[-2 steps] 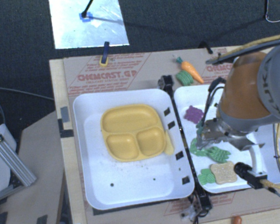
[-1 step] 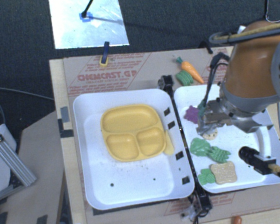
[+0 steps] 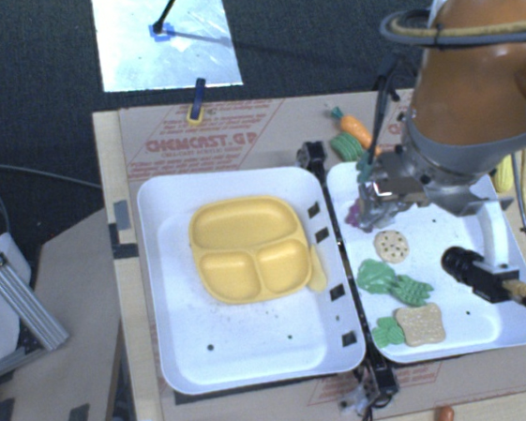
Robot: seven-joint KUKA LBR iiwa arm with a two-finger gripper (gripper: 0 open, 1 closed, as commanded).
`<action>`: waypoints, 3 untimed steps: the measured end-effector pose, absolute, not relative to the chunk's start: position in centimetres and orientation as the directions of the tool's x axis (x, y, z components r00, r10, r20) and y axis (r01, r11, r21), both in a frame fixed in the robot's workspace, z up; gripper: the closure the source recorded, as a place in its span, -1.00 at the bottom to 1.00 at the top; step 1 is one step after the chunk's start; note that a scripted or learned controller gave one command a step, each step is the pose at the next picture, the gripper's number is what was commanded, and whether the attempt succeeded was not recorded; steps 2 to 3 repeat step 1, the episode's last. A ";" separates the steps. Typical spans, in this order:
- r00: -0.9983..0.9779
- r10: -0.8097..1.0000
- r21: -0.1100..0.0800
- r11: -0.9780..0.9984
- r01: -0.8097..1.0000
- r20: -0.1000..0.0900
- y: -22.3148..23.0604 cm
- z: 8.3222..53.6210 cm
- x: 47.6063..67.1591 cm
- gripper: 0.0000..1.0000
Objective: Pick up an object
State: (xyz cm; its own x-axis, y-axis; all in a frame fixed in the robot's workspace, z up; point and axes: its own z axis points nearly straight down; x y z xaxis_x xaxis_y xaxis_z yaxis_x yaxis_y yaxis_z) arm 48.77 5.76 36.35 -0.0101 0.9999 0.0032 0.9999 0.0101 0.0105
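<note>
Tool (image 3: 373,204) is down in the right bin (image 3: 501,225) just at 12 o'clock of the cookie (image 3: 392,246), can't tell its grip, so nothing's lifted yet I'd say.

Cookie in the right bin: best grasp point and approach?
Judging by its pose, take the cookie from straight above, fingers across its rim. It lies flat and round, apart from the green toy below it, so any rim side should work.

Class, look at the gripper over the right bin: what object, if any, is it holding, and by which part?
It cannot be told. The gripper is low in the right bin, above the cookie, with something purplish blurred at its tips.
</note>
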 end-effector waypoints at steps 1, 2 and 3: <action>-0.005 1.000 0.002 0.005 1.000 0.000 5.5 35.9 48.7 -1.00; -0.005 1.000 0.002 0.005 1.000 0.000 5.5 35.9 48.7 -1.00; -0.005 1.000 0.002 0.005 1.000 0.000 5.5 35.9 48.7 -1.00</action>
